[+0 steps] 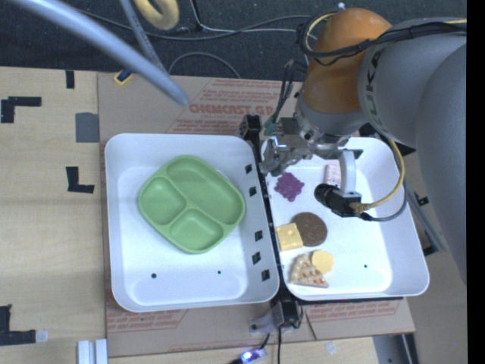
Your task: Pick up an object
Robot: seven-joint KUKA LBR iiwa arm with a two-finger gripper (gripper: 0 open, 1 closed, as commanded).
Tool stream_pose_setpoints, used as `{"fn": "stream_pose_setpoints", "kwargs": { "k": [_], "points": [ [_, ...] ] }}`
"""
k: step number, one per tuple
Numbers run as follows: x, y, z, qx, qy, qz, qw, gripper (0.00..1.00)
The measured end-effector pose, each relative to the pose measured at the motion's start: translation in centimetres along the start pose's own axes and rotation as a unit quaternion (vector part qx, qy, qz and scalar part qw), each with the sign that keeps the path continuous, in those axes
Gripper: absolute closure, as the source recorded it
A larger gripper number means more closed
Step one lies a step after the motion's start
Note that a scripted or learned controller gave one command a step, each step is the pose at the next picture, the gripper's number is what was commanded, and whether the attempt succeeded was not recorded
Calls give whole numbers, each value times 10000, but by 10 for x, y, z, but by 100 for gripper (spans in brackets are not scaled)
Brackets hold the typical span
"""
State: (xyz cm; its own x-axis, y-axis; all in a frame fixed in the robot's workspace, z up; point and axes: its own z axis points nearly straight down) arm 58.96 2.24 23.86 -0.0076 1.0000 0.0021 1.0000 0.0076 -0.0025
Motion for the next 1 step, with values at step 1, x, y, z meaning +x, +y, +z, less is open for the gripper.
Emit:
{"fn": "stream_pose_setpoints", "kwargs": {
  "k": [1],
  "points": [
    [56,-13,16,8,-5,3,10000,100]
  ]
}}
